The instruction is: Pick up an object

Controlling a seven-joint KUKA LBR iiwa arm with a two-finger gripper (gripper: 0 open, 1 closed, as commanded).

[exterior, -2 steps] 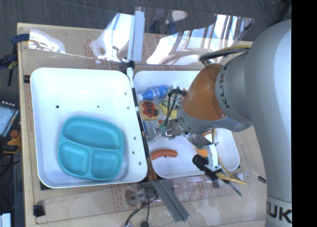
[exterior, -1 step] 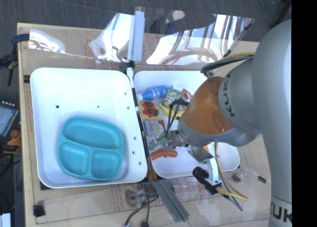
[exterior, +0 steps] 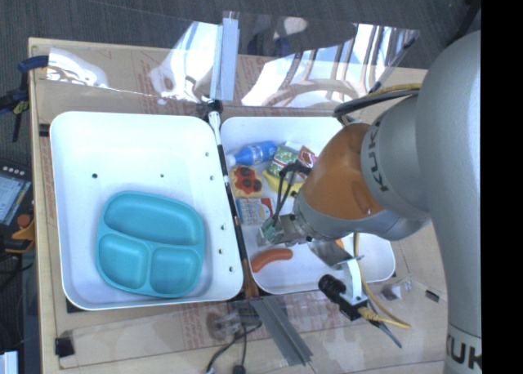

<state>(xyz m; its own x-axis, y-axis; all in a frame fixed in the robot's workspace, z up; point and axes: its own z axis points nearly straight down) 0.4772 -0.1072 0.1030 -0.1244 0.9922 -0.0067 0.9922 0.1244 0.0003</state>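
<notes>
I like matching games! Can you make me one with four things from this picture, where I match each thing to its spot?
Things:
1. teal plastic divided tray
2. blue plastic bottle
3. orange toy sausage
4. robot gripper

Places:
A. near the front edge of the right white bin
B. in the left white bin
C. at the back of the right bin
D. low over the right bin, just above the sausage in the picture

Pairs: 1-B, 2-C, 3-A, 4-D

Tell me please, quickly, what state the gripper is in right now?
Gripper: cannot be told; it is low in the right bin, beside the orange sausage-shaped item, with the arm hiding much of it.
</notes>
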